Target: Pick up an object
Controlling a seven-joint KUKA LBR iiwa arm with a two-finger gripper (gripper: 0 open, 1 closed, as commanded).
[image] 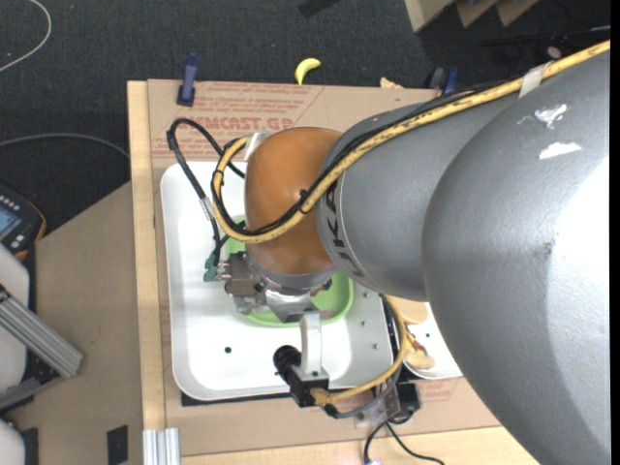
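**Arm low over the left bin, green object directly beneath the wrist**

Wrist and orange band [286,201] hang almost straight above a light green object [334,303], of which only a curved edge peeks out below and to the right of the wrist housing. That is the relation the next move rests on: the object lies under the tool [276,308], not off to one side, so any approach would be a short vertical one with little sideways travel. The object's outline reads as rounded, perhaps a shallow dish or lid, and no long axis can be made out because the arm covers most of it.

The tool itself is masked by the wrist and its cabling; I cannot tell how it stands, nor whether anything sits in it. A small dark green piece [215,260] shows at the wrist's left edge, too hidden to name.

The object rests on the floor of the left white bin [194,347], a smooth, flat, shallow tray with low walls. Bare floor shows to the left and toward the near edge, so there is room on those sides. A black bracket [295,371] on the arm hangs near the front wall. The bin sits on a cardboard-covered tabletop [145,260]; a sliver of the right bin [426,356] appears beneath the arm's grey body [484,231]. A yellow item [307,67] lies on the dark floor beyond the tabletop, well apart.
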